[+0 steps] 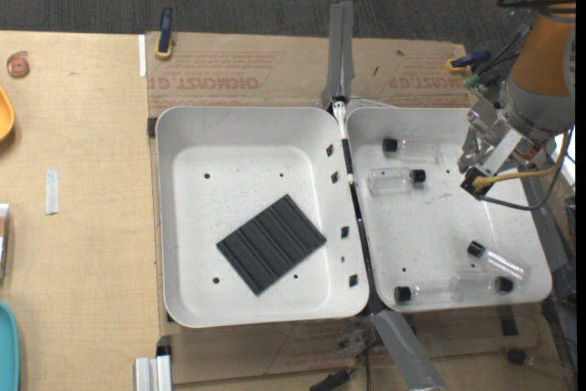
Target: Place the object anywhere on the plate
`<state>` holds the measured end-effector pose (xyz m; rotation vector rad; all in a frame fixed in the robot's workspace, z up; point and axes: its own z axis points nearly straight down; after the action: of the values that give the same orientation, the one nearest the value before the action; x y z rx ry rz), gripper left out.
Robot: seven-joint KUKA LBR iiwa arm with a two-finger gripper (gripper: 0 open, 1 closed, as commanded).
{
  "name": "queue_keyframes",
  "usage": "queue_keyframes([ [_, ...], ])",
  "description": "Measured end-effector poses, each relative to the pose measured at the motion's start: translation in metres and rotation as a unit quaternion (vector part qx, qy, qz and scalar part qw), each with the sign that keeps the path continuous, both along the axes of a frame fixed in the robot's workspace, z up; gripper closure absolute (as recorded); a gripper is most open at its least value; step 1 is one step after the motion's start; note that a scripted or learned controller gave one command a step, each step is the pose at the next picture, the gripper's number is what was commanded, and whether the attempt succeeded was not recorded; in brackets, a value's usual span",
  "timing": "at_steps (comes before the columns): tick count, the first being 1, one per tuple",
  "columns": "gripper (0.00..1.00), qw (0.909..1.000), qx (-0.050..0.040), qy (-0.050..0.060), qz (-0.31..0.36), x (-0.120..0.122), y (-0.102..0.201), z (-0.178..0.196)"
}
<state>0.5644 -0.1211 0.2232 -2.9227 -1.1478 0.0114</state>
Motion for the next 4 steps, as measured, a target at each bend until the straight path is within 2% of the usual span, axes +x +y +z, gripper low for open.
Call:
queue_keyframes([
  [1,1.00,0.9991,0.0002,0.000,-0.041,-0.014,0.053,-0.029],
  [2,1.00,0.9993,-0.0008,-0.002,-0.036,-0.069,0.110,0.085],
  [3,1.00,0.9998,-0.0009,0.000,-0.017,-0.066,0.201,0.053],
  [4,1.00,0.9994,-0.0011,-0.001,0.035,-0.002,0.276,0.029],
])
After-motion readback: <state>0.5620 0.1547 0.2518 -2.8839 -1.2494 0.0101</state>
